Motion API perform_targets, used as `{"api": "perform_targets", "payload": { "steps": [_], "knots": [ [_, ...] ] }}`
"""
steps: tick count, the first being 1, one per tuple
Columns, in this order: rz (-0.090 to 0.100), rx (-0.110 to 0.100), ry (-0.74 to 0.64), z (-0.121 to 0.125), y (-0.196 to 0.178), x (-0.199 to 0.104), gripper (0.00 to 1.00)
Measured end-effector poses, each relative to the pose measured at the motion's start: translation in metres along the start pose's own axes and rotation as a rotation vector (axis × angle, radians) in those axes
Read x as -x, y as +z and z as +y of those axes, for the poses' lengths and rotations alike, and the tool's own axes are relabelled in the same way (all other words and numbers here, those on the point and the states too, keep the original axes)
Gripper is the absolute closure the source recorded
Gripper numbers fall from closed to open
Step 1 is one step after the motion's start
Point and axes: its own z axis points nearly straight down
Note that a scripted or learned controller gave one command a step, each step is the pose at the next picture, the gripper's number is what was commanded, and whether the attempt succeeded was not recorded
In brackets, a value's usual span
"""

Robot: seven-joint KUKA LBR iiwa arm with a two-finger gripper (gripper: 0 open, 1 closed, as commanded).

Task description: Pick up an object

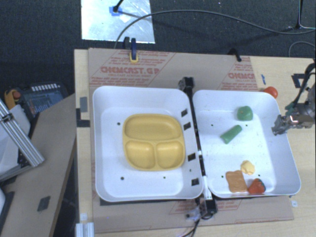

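Right bin [284,179]: green block [244,113], green cylinder [230,134], yellow piece [248,167], orange slab [236,181] and red piece [256,186]. Left bin [106,107]: yellow divided tray [152,141]. Claw [282,126] at the right bin's right rim; grip state cannot be told.

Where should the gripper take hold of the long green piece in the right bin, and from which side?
Probably across the middle of the long green piece, coming from above. It lies flat and slanted with bare floor around it, so fingers fit either side of its narrow width.
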Motion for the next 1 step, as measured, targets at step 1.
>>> {"api": "perform_targets", "payload": {
  "steps": [1],
  "knots": [
    [0.002,-0.003,-0.004,0.0141,0.0140,-0.0560,1.00]
  ]
}}
